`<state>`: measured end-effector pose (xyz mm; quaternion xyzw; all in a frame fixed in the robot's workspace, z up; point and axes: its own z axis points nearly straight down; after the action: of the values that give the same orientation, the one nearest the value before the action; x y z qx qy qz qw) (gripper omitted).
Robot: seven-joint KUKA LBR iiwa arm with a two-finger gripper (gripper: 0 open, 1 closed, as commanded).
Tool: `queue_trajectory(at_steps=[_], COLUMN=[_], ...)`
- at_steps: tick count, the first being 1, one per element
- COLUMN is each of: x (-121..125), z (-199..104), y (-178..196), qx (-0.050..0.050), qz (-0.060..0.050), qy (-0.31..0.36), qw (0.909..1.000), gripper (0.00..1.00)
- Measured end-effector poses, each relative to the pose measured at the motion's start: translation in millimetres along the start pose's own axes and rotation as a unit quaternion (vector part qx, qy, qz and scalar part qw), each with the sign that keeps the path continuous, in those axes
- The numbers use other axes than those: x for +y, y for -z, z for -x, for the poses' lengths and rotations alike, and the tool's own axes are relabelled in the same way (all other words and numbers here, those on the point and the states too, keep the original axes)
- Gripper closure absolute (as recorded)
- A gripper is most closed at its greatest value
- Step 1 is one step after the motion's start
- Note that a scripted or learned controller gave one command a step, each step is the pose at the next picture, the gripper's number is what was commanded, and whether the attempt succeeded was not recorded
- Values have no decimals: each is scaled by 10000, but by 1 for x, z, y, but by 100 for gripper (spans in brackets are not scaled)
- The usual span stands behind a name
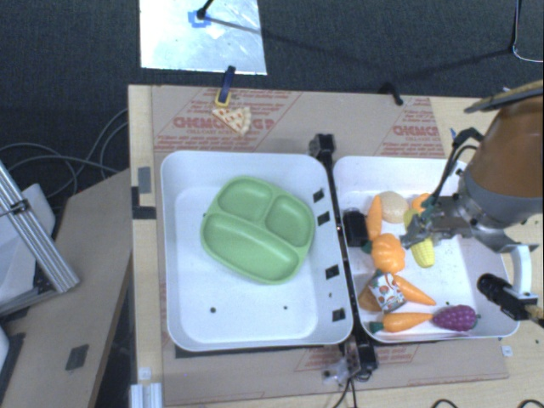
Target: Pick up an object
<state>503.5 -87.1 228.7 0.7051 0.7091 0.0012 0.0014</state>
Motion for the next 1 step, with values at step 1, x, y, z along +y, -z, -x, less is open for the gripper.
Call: queue_trajectory(at_steps=[1], x=[-16], z=[0], y=[-4], qx=[1], qz=[-17], qy=[-23], qw=[10000], gripper=[100])
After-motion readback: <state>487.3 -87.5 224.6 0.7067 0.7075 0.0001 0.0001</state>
